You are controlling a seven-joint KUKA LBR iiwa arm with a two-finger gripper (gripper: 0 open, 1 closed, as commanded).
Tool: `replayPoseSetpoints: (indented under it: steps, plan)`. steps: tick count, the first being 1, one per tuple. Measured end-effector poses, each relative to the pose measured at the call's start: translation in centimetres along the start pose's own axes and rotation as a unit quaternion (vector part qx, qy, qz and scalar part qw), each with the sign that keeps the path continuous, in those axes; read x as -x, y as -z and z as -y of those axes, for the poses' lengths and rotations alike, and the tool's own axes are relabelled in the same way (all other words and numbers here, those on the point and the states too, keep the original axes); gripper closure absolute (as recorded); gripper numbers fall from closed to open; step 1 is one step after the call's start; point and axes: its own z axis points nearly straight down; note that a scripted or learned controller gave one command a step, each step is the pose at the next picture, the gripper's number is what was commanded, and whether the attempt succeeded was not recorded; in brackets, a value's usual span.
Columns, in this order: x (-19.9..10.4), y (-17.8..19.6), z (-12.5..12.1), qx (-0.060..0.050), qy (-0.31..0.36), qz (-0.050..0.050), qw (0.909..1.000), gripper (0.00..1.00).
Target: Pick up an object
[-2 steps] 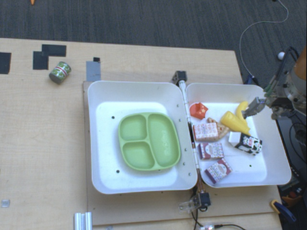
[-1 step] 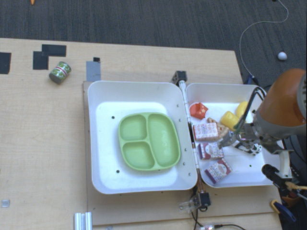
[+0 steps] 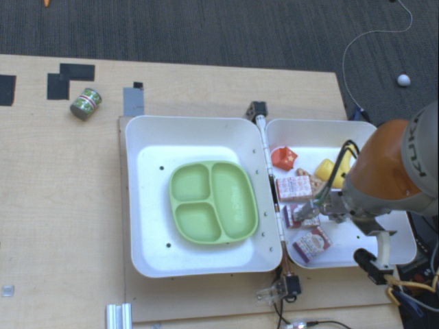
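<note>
In the right bin [image 3: 394, 249] lie several small items: a red piece [image 3: 283, 157] at the back left, a yellow piece [image 3: 325, 168] partly behind the arm, a pink and white carton [image 3: 293, 187], a dark red packet [image 3: 291, 217] and a white and red packet [image 3: 310, 244] near the front. My gripper [image 3: 310, 211] is low over the bin's left half, just above the dark red packet and between the carton and the front packet. The arm's orange band [image 3: 384, 163] hides the middle of the bin.
The left bin [image 3: 147, 184] holds a green three-part plate [image 3: 213, 202]. A small green can [image 3: 85, 104] lies on the bench at the far left. Black tape marks [image 3: 68, 81] sit near it. Cables [image 3: 288, 290] hang at the bins' front edge.
</note>
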Motion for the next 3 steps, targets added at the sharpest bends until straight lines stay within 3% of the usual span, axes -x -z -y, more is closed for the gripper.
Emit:
replayPoseSetpoints:
  steps: [1,2,3]
  plan:
    - [-0.3,1.3,-0.4,0.004,0.002,-0.003,1.0,1.0]
    - [-0.3,1.3,-0.4,0.003,0.002,-0.002,1.0,0.0]
    - [-0.5,2.3,-0.6,0.005,0.003,-0.004,1.0,1.0]
